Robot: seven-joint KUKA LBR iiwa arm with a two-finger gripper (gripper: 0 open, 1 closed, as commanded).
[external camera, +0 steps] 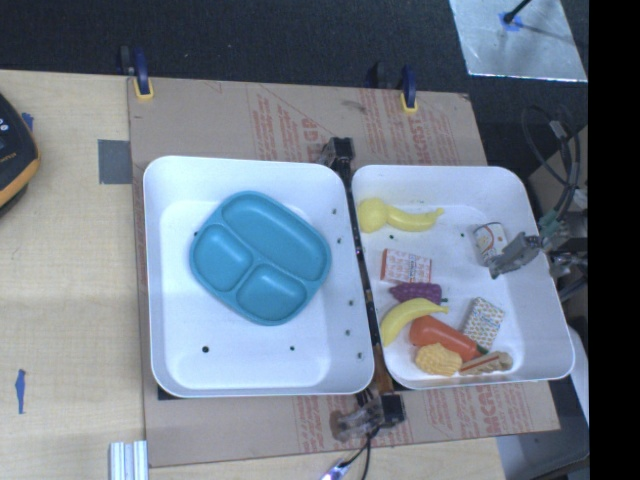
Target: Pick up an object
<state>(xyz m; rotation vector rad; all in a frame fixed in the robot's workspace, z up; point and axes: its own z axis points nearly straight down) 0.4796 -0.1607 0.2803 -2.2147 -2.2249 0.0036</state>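
Toys crowd the right bin (530, 203) at our 3 o'clock: banana (408, 318), carrot (443, 337), corn (437, 360). We see the gripper (512, 253) at its 3 o'clock rim, grip state unclear.

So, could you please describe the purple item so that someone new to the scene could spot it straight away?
Look in the right-hand bin, the one crowded with toy food. Near its middle, just below the red-and-white packet and above the banana, lies the purple item. It is small, dark and the only purple thing there.
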